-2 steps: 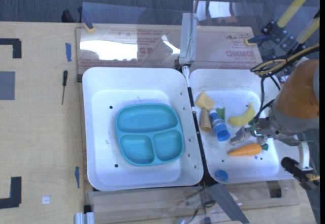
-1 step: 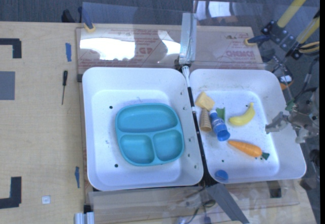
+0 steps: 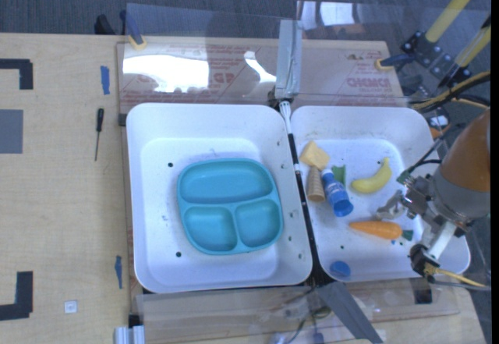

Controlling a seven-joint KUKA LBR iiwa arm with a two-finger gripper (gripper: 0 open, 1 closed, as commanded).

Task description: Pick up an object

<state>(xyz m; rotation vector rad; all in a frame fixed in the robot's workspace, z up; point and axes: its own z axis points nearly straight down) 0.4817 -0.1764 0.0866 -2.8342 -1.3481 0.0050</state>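
Two shallow white bins sit side by side on a pale wooden worktop (image 3: 54, 218), seen from above at a slant.

The left bin (image 3: 140, 179) holds one thing: a teal plate (image 3: 230, 206) with three compartments, lying flat near the middle.

The right bin (image 3: 366, 136) holds several small things. A yellow wedge (image 3: 315, 155) lies near the bin's left wall, towards the back. Just in front of it lies a tan cone (image 3: 314, 184). A blue bottle (image 3: 337, 194) lies on its side just right of the cone. A banana (image 3: 373, 179) lies right of the bottle, curving up towards the back. An orange carrot (image 3: 376, 230) lies crosswise in front of the banana. A round blue cap (image 3: 340, 268) rests by the front rim, apart from the rest.

The grey arm (image 3: 468, 171), with its orange band, reaches in over the right bin's right side. The gripper (image 3: 394, 207) is low in that bin, just right of the banana and just above the carrot's right end. It is too small and cluttered to tell whether the gripper is open or closed, and nothing can be seen held in it.

A thin dark screwdriver (image 3: 98, 132) lies on the worktop left of the bins.
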